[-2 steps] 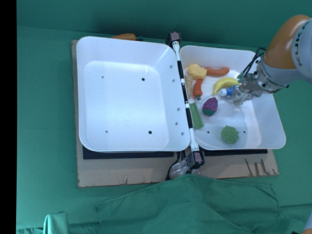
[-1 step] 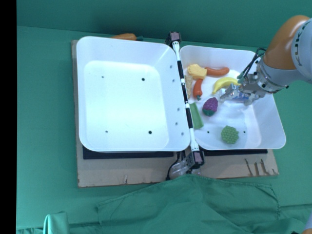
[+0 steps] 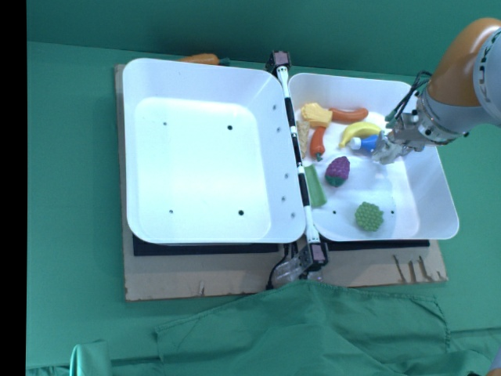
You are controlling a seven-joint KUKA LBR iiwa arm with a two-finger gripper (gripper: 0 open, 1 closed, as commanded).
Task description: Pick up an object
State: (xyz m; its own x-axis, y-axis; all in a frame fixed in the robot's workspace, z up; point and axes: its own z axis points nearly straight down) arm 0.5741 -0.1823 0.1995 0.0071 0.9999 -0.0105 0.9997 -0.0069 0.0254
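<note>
The gripper (image 3: 385, 152) is reaching into the right bin (image 3: 438, 210) from the right, its tip hanging low over the bin's far-right part. Whether it is open or closed, I cannot tell; nothing is visibly being held. Just left of the tip, a small blue and white object (image 3: 365, 143) is lying, touching or nearly touching it. A yellow banana (image 3: 358, 131) is curving just beyond that, and a red-orange sausage (image 3: 349, 115) is lying farther back. To the left, a yellow toy (image 3: 316, 114) is sitting above a red-orange carrot-like piece (image 3: 317, 142). A purple grape cluster (image 3: 337, 170) is resting near the bin's middle, a green bumpy ball (image 3: 369, 216) is sitting nearer the front, and a green stick (image 3: 315, 186) is lying along the left wall. The left bin (image 3: 141, 84) is sitting beside it, with an orange item (image 3: 200, 59) lying just behind its far rim. Green cloth (image 3: 313, 331) is bunching in the near foreground.
</note>
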